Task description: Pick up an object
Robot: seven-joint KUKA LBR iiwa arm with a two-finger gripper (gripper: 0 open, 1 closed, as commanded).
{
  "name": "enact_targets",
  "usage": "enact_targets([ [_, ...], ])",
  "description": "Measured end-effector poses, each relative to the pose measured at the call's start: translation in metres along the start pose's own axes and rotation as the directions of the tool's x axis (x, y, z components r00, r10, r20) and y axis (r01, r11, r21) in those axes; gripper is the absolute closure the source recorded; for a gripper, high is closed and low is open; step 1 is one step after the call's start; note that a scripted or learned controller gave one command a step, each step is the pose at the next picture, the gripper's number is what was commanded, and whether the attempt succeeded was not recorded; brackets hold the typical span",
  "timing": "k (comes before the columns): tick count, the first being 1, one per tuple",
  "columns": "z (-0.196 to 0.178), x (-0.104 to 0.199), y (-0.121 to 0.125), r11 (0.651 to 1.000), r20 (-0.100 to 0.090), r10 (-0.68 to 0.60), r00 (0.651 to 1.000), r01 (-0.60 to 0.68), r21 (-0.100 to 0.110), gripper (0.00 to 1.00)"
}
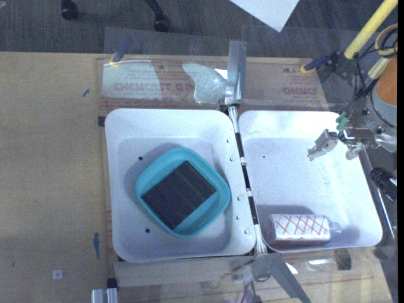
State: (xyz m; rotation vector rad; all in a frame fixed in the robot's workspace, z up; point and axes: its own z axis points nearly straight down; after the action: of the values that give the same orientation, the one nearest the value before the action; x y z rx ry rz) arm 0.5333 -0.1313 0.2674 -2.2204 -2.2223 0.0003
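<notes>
Now, the left bin [120, 169] carries a teal dish [214, 188] with a dark block [177, 194] inside. Right bin [284, 163]: a red-checked white packet [300, 226] at its near edge, well apart from the jaws [323, 142], which hang far-right, nothing between them; spread or clenched, cannot tell.

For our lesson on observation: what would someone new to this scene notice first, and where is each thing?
The teal dish with a dark square block in it stands out in the left bin. A packet with a red lattice pattern lies at the near edge of the right bin. The tool hangs over that bin's far right side.
</notes>
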Motion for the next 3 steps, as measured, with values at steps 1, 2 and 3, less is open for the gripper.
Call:
enact_targets([
  [1,0.084,0.068,-0.037,0.993,0.000,0.116,0.993,-0.116,0.002,0.00],
  [2,0.179,0.011,-0.052,0.982,0.001,-0.189,0.982,0.189,-0.006,0.00],
  [3,0.128,-0.039,-0.054,0.996,0.001,-0.085,0.996,0.085,-0.002,0.00],
])
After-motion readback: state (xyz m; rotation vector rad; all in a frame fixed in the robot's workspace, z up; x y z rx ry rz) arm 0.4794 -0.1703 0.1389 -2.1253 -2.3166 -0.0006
